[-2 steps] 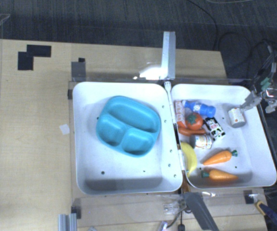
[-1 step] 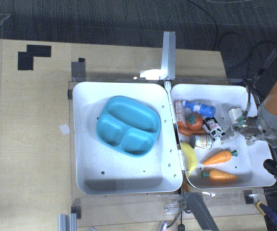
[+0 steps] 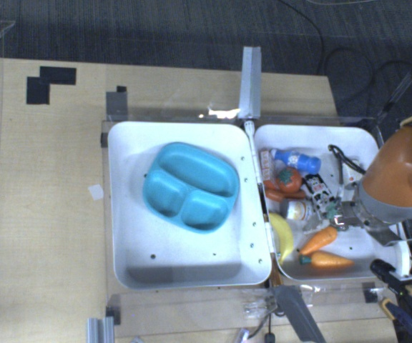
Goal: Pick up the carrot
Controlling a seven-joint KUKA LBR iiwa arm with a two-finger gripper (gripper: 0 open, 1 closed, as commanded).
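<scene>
Wooden bench (image 3: 41,213) under a dark carpeted floor edge, two white bins side by side on it. Carrot (image 3: 319,239) lies in the right bin (image 3: 363,140), toward its near side, long axis slanted: thick end up and right, tip down and left. Its upper end sits right at the gripper (image 3: 337,219), which is low in the bin; whether the fingers are open or clamped, and whether they have the carrot, cannot be told (the wrist hides them). A second orange piece (image 3: 329,261) lies just below, nearly level, close to the near wall. Banana (image 3: 282,236) hugs the divider side, just left of the carrot tip. Small jar (image 3: 295,209), tomato-like red item (image 3: 286,180) and blue bottle (image 3: 297,160) crowd the far-left part. Little free floor around the carrot; open white patch on the right near corner. Left bin (image 3: 127,263) holds a blue divided plate (image 3: 190,186), with bare floor all round it. Arm's orange band (image 3: 399,170) overhangs the right rim.
</scene>
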